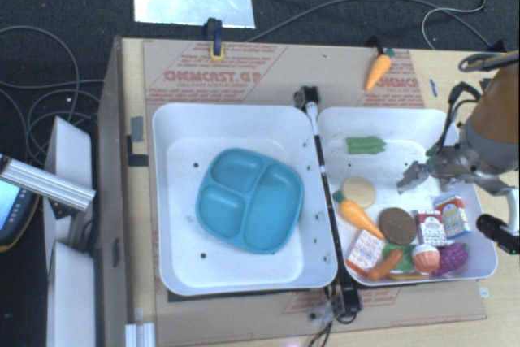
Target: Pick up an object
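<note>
Gripper [413, 175] hangs with fingers spread wide and nothing between them, over the right bin [390, 119], just right of a round cream biscuit [358, 192]. Toy food crowds the bin's near corner: an orange carrot [360, 219], a brown cookie [396, 225], small cartons [451, 217], purple grapes [452, 257]. A green piece [365, 145] lies alone toward the far wall. Likely risk: closing among the packed items could nudge neighbours or pinch two together.
</note>
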Controlling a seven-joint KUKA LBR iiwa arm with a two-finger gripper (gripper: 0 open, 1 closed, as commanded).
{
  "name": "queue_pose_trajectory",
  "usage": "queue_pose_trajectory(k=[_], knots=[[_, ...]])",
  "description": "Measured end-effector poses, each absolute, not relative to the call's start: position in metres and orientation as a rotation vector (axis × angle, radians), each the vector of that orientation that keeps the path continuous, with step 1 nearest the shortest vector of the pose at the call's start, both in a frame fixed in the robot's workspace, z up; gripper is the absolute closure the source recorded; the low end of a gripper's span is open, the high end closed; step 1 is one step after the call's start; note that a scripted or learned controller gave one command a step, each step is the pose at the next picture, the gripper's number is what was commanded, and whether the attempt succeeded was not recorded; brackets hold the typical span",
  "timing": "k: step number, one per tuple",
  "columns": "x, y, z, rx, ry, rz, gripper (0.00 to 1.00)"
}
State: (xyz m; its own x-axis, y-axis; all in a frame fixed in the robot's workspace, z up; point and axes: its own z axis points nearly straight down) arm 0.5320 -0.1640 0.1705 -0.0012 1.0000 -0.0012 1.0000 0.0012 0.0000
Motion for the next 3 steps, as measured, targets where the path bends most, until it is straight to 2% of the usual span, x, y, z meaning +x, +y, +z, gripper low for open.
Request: queue_pose_trajectory(k=[1,2,3], knots=[[0.496,-0.165,0.151,2.220,2.222,0.000,0.00],[0.544,-0.112,0.101,2.217,2.224,0.002,0.00],[0.568,-0.168,0.095,2.212,2.217,0.010,0.00]])
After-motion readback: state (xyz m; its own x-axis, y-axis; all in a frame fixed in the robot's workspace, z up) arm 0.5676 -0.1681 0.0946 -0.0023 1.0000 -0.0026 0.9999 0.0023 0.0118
